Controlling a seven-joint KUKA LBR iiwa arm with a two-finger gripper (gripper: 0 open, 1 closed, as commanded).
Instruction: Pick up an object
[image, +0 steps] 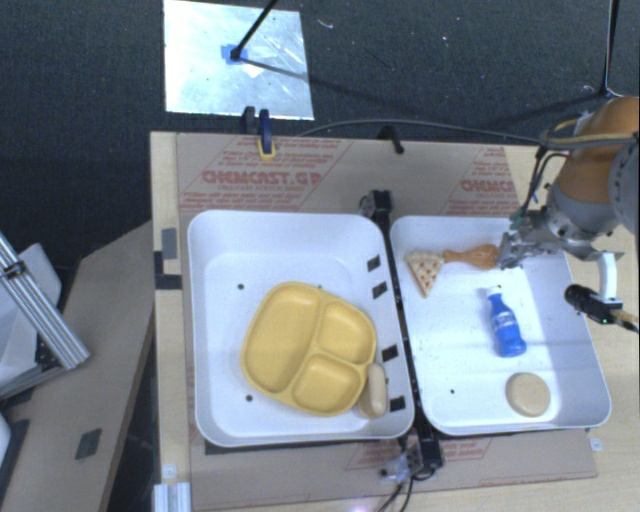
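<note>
Up by the right bin's (598, 398) far rim, a tan drumstick-shaped toy (472, 257) lies beside a waffle wedge (425, 270), and the end effector (512, 250) sits right at its end; open or closed, cannot tell. A blue bottle (505, 322) and a round biscuit (528, 393) lie apart, with bare floor around them. In the left bin (215, 300), a yellow divided tray (310, 348) touches a small bread roll (374, 389).

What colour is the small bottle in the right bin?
Blue bottle with a white cap, camera view.
</note>
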